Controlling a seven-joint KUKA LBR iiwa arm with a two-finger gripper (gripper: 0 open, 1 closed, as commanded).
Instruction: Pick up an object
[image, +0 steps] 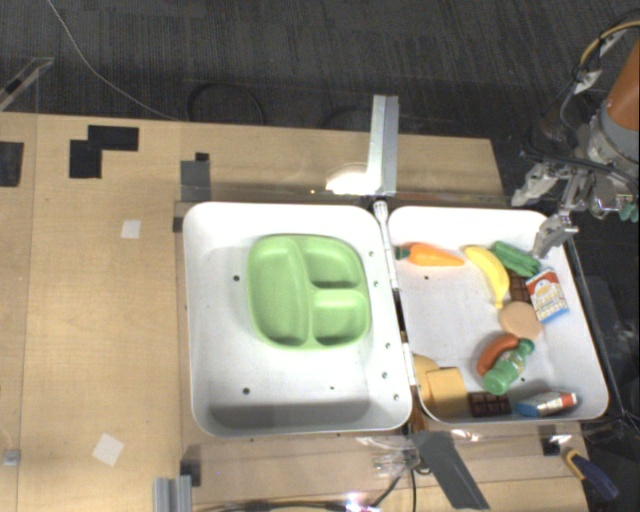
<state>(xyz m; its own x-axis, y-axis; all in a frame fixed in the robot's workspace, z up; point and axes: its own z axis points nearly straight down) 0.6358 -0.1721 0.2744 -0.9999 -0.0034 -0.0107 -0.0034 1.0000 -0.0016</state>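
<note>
At the upper right corner of the right bin (590, 340), the end effector (552, 232) hangs just over the rim, wrist and cabling crowded above it; whether it is spread or closed cannot be told at this angle, and nothing is seen held in it. Left bin (200, 300) carries a green divided tray (305, 290), lying flat, well apart from the arm. All loose candidates sit in the right bin: carrot (432, 255) near the top left by the divider; yellow banana (488, 270) just right of it, touching or overlapping a dark green vegetable (517, 258); a small red-and-white carton (547, 296) just below the end effector; a tan round piece (519, 320) beside the carton; a red sausage-like item (494, 351) and a green bottle (506, 368) pressed together; a tan block (445, 385), a brown chocolate piece (489, 405) and a blue-and-red marker (546, 404) along the near wall. Judgement: step in hand is the approach, no object yet chosen by contact. To do it well, pick something with free flanks. The carrot stands clear on most sides and looks the cleanest target; the carton is nearest but crowded by the tan piece and close to the wall. Descend vertically, fingers across the narrow axis, centred on the body. Risk: clipping the rim on the way down, or nudging the banana cluster and taking two things at once.
</note>
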